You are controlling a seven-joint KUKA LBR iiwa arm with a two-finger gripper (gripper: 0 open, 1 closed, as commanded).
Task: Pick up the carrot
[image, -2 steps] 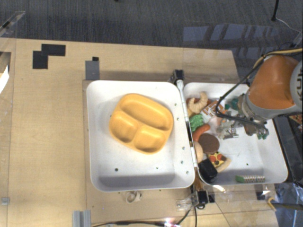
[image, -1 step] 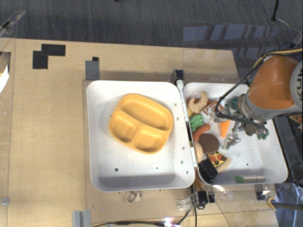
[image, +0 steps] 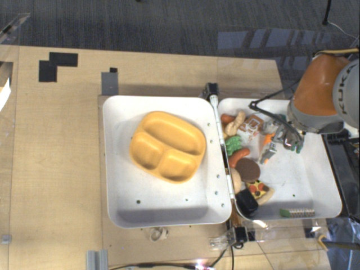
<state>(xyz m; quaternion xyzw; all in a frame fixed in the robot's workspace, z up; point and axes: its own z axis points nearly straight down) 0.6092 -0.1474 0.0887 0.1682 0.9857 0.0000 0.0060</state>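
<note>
No legible brand, label or writing is showing on any item. Two white bins are sitting side by side on the bench. The left bin (image: 118,167) is holding one yellow three-compartment tray (image: 167,145). The right bin (image: 315,179) is holding a cluster of toy foods along its left wall: one tan peanut-shaped piece (image: 235,123), one green leafy piece (image: 233,145), one carrot (image: 238,156) lying just below the green piece, one brown round disc (image: 247,168), one pizza slice (image: 260,190) and one black object (image: 246,202) at the near corner. One small packet with red and white print (image: 251,127) is lying near the peanut piece; its print is too small to read. The gripper (image: 272,143) is hanging over the middle of the right bin, right of the carrot and apart from it. Whether its jaws are spread or pressed together cannot be told, and nothing is visible between them.
</note>
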